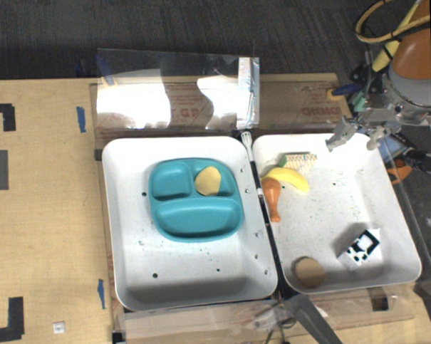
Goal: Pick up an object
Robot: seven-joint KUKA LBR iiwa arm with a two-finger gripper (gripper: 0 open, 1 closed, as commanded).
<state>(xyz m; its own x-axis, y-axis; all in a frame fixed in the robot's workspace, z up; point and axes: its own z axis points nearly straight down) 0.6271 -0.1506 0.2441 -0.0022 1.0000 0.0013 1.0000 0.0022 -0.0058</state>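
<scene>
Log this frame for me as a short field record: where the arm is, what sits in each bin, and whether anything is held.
arm: at the view's right edge, gripper over the right bin's far right corner
held: nothing seen between the fingers
left bin: teal divided tray with a yellow round object in its upper right compartment
right bin: banana, orange carrot-shaped piece, small pale comb-like item, brown round object, black-and-white patterned block
task state: no object lifted yet

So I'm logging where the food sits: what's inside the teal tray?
The teal tray holds one yellow potato-like piece in its upper right compartment. What lies beneath that piece is covered.
</scene>
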